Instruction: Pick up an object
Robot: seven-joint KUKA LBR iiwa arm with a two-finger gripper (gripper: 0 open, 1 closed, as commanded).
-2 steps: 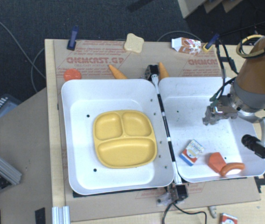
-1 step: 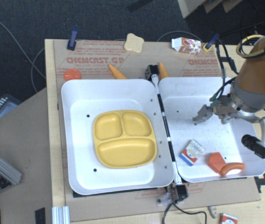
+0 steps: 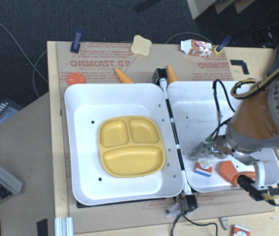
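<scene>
1. A wooden desk (image 3: 56, 132) seen from above at a slant carries two shallow white bins side by side
2. The left white bin (image 3: 80, 176) holds a yellow plastic divided plate (image 3: 131, 145) with three compartments, lying flat near the middle
3. The right white bin (image 3: 188, 102) holds a small red, white and blue carton (image 3: 203, 168) and, just to its right, an orange blocky object (image 3: 227, 170) whose right part is hidden by the arm's hardware
4. The grey arm with its orange band (image 3: 255, 117) reaches in from the right and covers much of the right bin; its upper part is cut off by the frame edge
5. The gripper (image 3: 209, 150) hangs low over the right bin, just above the carton; whether the jaws are open or closed, or touching anything, cannot be made out
6. Beyond the bins lie a pale bread-shaped piece (image 3: 140, 45), an orange carrot-like piece (image 3: 124, 76) and a crumpled white and red wrapper (image 3: 196, 47)
</scene>
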